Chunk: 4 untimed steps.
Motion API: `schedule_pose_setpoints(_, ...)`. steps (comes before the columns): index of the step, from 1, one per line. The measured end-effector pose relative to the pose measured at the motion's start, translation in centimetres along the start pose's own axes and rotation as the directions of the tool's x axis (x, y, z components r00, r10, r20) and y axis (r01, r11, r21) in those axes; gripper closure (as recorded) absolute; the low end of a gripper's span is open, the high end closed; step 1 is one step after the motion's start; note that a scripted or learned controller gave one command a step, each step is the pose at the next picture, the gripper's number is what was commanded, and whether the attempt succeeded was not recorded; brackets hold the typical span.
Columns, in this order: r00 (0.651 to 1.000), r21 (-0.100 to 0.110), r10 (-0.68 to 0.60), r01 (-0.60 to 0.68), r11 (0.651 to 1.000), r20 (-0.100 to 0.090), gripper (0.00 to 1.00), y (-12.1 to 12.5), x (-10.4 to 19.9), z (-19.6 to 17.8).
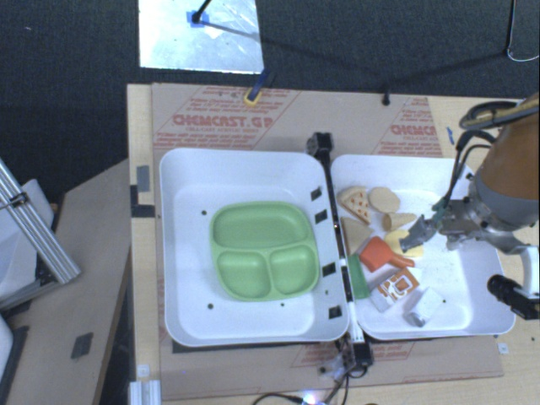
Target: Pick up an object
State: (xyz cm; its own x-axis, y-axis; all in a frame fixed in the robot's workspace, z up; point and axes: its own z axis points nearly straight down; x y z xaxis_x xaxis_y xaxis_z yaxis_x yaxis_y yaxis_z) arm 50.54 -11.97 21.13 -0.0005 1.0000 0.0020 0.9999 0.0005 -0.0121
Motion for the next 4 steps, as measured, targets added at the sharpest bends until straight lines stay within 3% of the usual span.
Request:
schedule_pose_setpoints(1, 1.000, -0.014, -0.003, 0.003, 1.000, 0.002, 0.00, 0.3, 0.0, -0.7)
schedule_pose_setpoints(3, 1.000, -0.009, 0.000, 0.000, 1.000, 0.001, 0.00, -0.5, 0.1, 10.4)
schedule_pose_setpoints(4, 1.000, -0.013, 0.000, 0.000, 1.000, 0.002, 0.00, -0.4, 0.1, 12.8)
